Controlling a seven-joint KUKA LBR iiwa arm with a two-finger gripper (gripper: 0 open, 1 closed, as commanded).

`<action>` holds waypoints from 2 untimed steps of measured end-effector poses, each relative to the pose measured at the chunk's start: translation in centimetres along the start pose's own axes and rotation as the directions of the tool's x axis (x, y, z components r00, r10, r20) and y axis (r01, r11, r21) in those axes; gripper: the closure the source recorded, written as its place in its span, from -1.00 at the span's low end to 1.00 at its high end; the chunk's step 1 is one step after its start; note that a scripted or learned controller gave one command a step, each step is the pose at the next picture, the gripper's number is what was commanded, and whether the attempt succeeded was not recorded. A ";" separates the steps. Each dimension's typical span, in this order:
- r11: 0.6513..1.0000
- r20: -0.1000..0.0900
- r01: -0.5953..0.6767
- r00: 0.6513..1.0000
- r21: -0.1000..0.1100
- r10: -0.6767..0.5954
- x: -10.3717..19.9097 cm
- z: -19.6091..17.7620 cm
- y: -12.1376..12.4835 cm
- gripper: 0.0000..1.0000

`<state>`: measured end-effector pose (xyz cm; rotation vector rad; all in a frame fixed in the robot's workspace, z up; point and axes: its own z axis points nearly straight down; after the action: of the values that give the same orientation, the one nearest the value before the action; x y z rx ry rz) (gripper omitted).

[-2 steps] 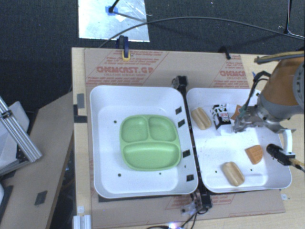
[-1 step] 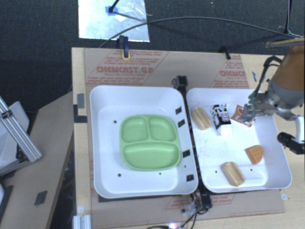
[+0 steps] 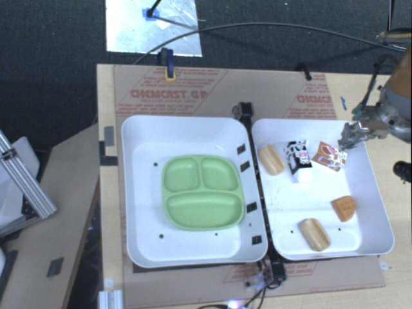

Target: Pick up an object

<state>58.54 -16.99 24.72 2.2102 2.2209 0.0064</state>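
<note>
- Hand (image 3: 351, 136) hovers at the right bin's (image 3: 373, 192) far right edge, just beside the red-and-white packet (image 3: 328, 156); whether it is spread or pressed together cannot be told.
- Nearest the camera lie a tan bread roll (image 3: 315, 234) and an orange piece (image 3: 344, 208), well apart from the hand.
- Farther back sit the packet, a black-and-white carton (image 3: 298, 158) and another roll (image 3: 271, 159).
- Judged best: descend squarely over the packet, clear of the bin wall, then close.
- Left bin (image 3: 138, 192) holds a green tray (image 3: 203, 192).

We see bright, even overhead light, soft shadows inside the white bins (image 3: 193, 131), and glare on the foil sheet (image 3: 153, 18).
</note>
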 end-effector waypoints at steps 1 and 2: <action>1.000 -0.002 0.000 1.000 0.005 0.000 0.0 0.0 0.1 1.00; 1.000 -0.004 0.004 1.000 0.007 -0.004 5.7 1.2 1.4 1.00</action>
<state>59.93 -11.33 23.49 2.2107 2.2309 0.0030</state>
